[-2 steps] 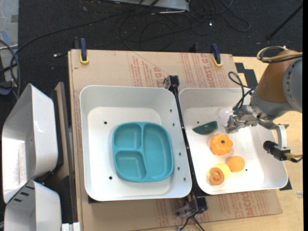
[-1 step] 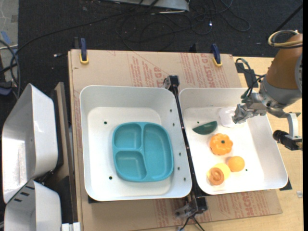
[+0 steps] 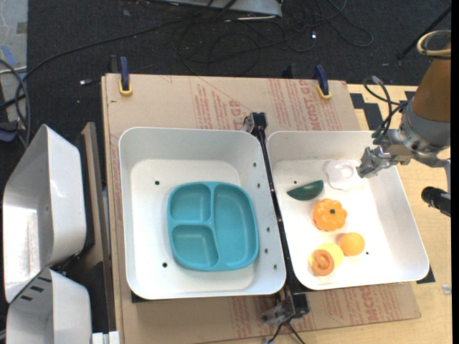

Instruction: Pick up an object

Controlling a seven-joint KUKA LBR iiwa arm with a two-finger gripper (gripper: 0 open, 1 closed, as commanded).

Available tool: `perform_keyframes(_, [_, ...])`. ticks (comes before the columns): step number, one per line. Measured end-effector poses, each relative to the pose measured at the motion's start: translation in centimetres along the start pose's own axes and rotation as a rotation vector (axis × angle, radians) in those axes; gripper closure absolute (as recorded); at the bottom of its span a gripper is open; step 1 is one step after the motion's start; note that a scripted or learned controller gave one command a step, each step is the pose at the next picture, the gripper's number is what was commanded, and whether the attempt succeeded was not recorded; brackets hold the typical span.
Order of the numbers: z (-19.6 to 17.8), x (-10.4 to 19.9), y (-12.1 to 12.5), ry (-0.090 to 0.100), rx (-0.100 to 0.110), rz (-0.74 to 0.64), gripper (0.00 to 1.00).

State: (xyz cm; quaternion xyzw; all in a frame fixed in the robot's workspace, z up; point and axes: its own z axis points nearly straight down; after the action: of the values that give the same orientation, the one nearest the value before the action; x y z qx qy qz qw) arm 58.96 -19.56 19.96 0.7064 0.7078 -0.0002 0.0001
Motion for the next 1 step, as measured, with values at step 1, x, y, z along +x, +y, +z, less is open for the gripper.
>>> perform_keyframes(1, [-4.36, 0.46, -0.46, 0.000, -0.001, -0.002, 1.00])
